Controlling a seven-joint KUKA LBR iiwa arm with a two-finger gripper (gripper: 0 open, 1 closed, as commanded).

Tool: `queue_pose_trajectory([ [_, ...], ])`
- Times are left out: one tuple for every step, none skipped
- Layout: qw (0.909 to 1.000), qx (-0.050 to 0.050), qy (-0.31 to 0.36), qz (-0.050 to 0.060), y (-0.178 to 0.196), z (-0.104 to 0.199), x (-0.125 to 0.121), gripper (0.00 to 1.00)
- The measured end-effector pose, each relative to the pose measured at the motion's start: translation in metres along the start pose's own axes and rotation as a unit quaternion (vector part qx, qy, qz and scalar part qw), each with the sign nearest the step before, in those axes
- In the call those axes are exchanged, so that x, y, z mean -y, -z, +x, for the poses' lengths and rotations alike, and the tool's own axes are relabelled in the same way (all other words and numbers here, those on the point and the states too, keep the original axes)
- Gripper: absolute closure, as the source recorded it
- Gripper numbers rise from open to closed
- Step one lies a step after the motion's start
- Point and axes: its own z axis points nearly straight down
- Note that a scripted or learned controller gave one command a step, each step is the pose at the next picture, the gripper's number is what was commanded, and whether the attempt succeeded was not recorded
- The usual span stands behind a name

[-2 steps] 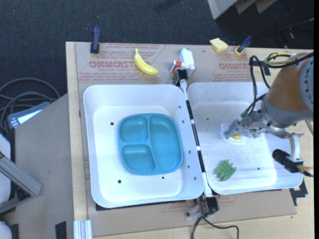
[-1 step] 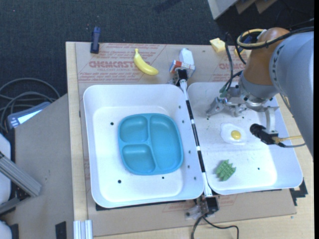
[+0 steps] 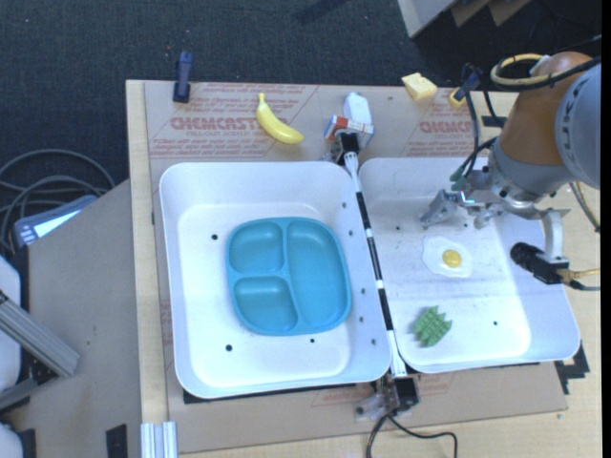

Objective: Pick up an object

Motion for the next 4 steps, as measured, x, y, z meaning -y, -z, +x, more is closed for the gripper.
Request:
queue_pose_trajectory([
  [1.0, 0.0, 0.0, 0.001, -0.035, -0.01, 0.027, 0.0],
  [1.0, -0.001, 0.0, 0.001, -0.035, 0.002, 0.063, 0.0],
  [1.0, 0.001, 0.0, -0.001, -0.034, -0.037, 0.024, 0.0],
  [1.0, -0.001, 0.0, 0.001, -0.034, -0.018, 0.045, 0.0],
])
